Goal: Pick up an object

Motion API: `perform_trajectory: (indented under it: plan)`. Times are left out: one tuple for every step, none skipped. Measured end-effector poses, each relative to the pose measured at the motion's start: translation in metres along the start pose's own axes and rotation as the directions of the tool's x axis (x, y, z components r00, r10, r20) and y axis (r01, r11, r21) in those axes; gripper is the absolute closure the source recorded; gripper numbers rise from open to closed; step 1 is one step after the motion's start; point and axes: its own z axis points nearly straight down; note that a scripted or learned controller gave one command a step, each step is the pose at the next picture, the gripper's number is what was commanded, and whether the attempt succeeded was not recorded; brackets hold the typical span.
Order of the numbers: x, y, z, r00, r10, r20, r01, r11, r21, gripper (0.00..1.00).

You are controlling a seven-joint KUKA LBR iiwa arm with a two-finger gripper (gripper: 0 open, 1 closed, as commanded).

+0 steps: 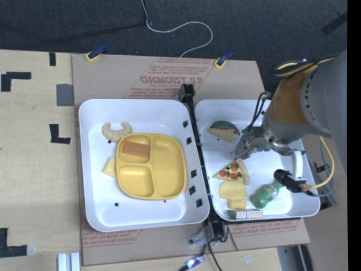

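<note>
Your gripper (243,148) hangs low in the right bin (304,208); you cannot tell whether it is apart or together. The pizza slice (233,171) lies just below it, the taco (224,131) just up-left, the green bottle (264,196) down-right.

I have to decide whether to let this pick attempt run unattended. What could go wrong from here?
The gripper sits low in the right bin, between the taco-shaped toy and the pizza slice. It may close between them on nothing, or push one aside. The pizza slice also lies close against the yellow piece, so a grasp there could disturb both.
</note>
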Motion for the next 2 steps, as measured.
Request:
perform_trajectory:
  plan:
    - [0.005,-0.001,-0.043,1.0,0.0,-0.002,0.0,1.0,-0.002,1.0]
    - [0.003,0.01,-0.099,1.0,-0.001,-0.001,0.001,1.0,-0.003,1.0]
